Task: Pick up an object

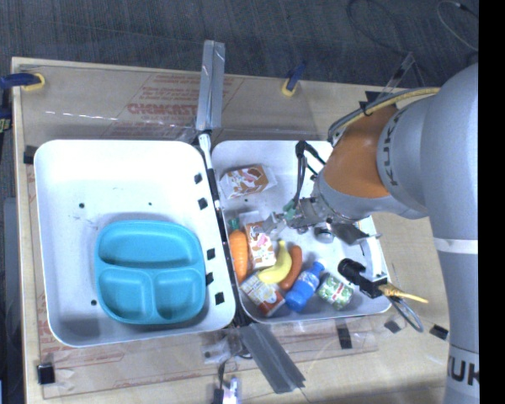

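The right bin point(353, 154) holds a heap of small things along its near side. An orange carrot point(238, 254) lies at the left, beside a small printed carton point(260, 244). A yellow banana point(274, 266) and a reddish sausage point(295, 262) rest next to it. Nearer the front are a blue bottle point(305, 287), a green can point(335, 292) and another carton point(262, 295). A flat snack packet point(245, 181) lies apart at the back. My gripper point(284, 219) hangs low in the bin, just above and right of the printed carton, with nothing visibly between its fingers.
The left bin point(67, 183) holds a blue divided tray point(151, 272) near its front. A metal divider bar point(209, 91) stands between the bins at the back. The grey arm point(429, 158) covers the right bin's right side.
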You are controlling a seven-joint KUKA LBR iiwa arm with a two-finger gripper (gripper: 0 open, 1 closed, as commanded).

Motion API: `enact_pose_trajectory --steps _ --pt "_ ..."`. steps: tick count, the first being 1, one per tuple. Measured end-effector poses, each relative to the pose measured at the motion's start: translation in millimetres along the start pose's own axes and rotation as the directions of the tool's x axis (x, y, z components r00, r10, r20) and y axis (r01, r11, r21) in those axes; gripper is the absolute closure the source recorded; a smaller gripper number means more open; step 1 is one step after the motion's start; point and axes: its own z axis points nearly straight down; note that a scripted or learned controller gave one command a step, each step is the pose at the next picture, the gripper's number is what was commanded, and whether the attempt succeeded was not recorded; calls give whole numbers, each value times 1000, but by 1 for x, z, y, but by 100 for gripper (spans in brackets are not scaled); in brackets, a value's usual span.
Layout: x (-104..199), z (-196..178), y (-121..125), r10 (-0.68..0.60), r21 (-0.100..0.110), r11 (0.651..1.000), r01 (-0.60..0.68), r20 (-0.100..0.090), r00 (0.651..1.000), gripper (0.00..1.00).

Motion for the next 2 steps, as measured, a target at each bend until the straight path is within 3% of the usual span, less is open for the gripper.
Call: enact_pose_trajectory --steps 1,2 --pt "0 -16 15 -129 2 992 129 -3 992 0" --pt "21 3 5 -350 -17 936 351 17 937 0"
